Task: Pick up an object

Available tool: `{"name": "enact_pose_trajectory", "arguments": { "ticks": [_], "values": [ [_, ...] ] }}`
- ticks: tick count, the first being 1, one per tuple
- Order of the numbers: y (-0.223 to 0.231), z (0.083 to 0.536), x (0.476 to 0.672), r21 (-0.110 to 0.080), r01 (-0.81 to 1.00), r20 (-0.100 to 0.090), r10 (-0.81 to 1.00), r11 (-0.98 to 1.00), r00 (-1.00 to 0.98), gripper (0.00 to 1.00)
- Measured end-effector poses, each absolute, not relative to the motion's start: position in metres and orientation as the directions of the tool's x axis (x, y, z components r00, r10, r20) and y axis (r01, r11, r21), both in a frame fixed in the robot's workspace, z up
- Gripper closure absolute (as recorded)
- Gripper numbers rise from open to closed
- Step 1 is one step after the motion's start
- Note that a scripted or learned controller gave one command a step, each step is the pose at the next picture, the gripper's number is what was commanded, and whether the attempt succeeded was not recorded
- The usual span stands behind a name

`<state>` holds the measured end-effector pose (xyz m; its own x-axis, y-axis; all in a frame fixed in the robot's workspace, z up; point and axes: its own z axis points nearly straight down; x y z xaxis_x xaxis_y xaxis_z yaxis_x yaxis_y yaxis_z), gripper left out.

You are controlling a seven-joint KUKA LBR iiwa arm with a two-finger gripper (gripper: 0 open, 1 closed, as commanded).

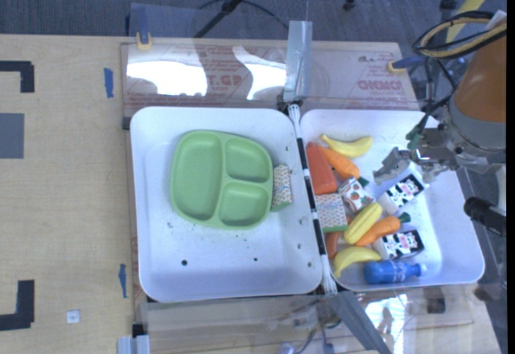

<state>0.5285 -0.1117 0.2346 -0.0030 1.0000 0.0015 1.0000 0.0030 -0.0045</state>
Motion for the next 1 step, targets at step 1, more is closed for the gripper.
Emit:
{"name": "enact_pose_trajectory", "arguments": {
  "ticks": [1],
  "values": [
    [-0.1320, 0.1097, 0.4920, 0.010, 1.000, -0.002, 1.000, 0.023, -0.023, 0.00]
  ]
}}
